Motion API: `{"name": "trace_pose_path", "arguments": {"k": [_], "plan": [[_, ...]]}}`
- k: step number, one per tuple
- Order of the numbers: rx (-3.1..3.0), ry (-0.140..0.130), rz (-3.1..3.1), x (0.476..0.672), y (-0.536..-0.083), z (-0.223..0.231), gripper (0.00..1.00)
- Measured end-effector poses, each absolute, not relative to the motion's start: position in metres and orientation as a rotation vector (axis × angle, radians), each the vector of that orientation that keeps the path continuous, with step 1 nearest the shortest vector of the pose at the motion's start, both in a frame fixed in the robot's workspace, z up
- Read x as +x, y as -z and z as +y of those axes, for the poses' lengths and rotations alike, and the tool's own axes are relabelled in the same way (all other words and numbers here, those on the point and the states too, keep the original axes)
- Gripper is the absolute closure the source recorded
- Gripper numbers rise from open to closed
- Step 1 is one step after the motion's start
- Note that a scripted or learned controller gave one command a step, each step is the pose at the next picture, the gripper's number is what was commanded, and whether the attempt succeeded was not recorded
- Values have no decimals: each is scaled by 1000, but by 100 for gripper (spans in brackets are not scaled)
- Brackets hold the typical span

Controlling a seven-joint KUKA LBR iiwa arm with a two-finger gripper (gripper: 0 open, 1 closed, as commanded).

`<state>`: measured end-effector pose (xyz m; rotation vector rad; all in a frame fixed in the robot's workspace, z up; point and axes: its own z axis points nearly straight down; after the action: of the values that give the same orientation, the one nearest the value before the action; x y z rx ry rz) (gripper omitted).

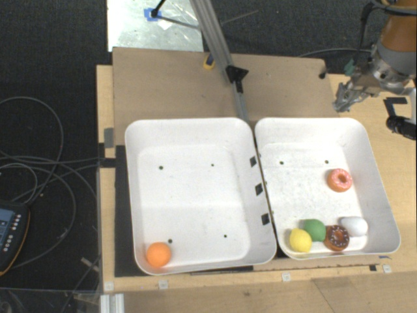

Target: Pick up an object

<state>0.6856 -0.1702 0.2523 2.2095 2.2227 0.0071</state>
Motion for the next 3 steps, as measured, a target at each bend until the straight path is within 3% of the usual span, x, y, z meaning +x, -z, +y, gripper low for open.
{"name": "trace_pose_path", "arguments": {"k": [2,3], "plan": [[2210,-4,2233,667,-266,-67,100],[2211,-3,2235,659,-248,-9,100]]}}
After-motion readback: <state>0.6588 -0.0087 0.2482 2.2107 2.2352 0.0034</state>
